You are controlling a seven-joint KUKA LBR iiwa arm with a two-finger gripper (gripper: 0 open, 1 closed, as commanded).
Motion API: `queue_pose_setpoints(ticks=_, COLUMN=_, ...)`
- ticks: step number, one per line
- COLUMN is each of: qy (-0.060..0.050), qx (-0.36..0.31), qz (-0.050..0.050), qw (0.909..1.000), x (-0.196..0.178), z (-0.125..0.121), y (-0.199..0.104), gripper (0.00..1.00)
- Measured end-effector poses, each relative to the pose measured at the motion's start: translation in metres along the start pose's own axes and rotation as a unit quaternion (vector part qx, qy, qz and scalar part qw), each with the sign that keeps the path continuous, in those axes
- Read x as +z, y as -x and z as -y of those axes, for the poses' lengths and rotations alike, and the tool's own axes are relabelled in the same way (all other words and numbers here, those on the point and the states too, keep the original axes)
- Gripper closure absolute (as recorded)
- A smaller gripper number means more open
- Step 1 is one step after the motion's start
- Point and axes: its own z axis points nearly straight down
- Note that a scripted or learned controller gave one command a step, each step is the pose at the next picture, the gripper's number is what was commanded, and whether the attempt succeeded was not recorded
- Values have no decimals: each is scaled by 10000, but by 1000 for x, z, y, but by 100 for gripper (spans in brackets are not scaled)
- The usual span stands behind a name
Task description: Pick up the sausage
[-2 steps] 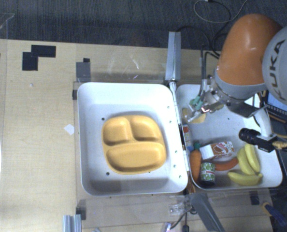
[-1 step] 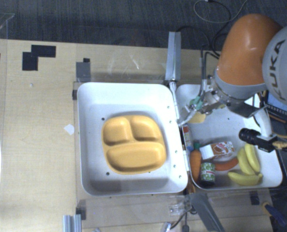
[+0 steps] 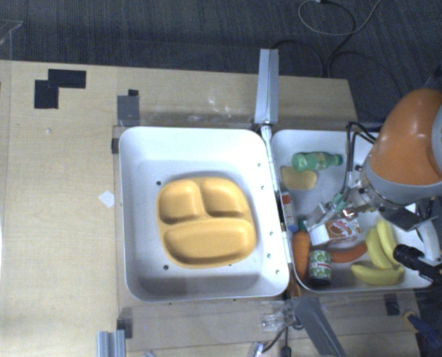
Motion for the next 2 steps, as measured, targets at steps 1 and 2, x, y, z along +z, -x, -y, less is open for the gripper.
queue_pose_setpoints(ticks=1, qy=178, qx=578, qz=76, qw=9981, x=72, z=12, y=32, gripper=0)
queue_pose_setpoints(ticks=2, qy=266, qx=924, qz=70, qw=9953, x=76, z=17, y=64, gripper=0)
